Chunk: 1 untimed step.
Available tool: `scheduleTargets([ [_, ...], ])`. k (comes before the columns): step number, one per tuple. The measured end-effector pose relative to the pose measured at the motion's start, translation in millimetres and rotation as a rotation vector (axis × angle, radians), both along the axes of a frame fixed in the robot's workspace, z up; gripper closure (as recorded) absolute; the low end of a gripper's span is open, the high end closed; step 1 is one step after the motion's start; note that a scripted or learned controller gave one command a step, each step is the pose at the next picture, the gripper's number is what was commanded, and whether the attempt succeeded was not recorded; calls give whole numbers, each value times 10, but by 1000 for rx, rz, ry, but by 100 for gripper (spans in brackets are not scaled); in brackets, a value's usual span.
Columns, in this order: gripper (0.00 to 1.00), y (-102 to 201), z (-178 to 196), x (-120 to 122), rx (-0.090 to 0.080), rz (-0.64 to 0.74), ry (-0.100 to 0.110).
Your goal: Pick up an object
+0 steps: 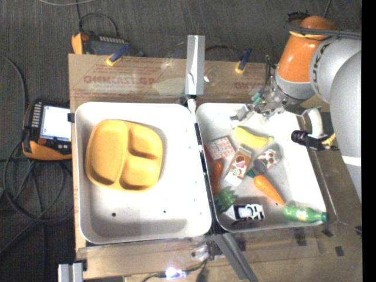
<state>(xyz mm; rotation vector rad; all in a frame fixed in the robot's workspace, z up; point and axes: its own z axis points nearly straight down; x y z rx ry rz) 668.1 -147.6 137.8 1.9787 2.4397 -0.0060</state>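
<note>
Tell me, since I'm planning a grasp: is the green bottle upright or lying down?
Lying down: the green bottle rests lengthwise on the right bin's floor.

A divided tray (124, 155) lay in the left bin (176, 213). The right bin (305, 163) held a carrot (269, 188), a bottle (303, 214) lower right, cartons centrally.

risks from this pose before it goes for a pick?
1. Clutter: the banana, small cartons and carrot touch or overlap in the right bin, so a descent could pinch two items or push one aside.
2. The tool hovers near the bin's far rim, so a straight drop might clip it.
</note>
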Motion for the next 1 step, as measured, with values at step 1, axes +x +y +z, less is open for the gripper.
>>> scheduleTargets([
  [1, 0, -394, -498, 18, 1, 51, -5],
])
